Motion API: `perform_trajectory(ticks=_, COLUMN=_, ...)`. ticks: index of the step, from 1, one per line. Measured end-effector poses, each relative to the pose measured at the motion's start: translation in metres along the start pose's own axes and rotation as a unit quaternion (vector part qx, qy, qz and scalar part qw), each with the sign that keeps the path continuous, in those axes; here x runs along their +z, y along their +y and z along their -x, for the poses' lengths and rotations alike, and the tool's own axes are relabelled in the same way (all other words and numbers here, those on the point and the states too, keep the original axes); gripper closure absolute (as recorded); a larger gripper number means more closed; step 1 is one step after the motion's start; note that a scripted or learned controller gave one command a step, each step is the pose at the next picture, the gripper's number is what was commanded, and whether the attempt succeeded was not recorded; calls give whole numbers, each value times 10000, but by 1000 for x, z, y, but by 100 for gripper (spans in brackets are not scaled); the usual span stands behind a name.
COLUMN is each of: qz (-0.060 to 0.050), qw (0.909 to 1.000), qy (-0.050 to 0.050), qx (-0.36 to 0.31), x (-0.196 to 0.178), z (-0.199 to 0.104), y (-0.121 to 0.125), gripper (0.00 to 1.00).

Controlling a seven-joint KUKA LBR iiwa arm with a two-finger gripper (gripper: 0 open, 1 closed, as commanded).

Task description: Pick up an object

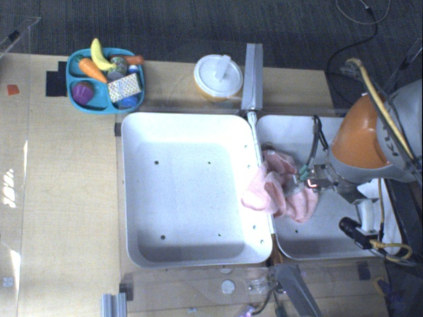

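Pink cloth (281, 189) lies crumpled in the right bin (330, 246), bunched against that bin's left wall, with one fold draped over the divider rim into the left bin (185, 183). The gripper (305, 177) sits at the cloth's right edge, low in the right bin, under the arm's orange band (357, 137); whether it is clenched or released, or has any cloth in it, I cannot tell.

Behind the bins, a white lidded cup (219, 76) with a yellow rim stands on the bench. Farther left is a blue divided tray (106, 79) holding toy food: a banana (100, 56), a carrot (91, 69), something purple (82, 92) and a speckled block (125, 86). No brand, label or writing is readable anywhere.
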State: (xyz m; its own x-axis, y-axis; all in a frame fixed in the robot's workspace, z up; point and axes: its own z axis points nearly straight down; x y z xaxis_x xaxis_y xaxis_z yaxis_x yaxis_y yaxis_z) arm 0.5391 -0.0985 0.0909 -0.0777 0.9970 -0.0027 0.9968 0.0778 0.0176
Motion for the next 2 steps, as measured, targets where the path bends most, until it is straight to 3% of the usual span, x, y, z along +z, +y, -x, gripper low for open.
perform_trajectory(ticks=1, qz=33, qw=10000, qy=-7, qx=-4, x=-12, z=0, y=2, gripper=100)
perform_trajectory(ticks=2, qz=-68, qw=9979, qy=17, qx=-650, x=-83, z=-12, y=15, gripper=100)
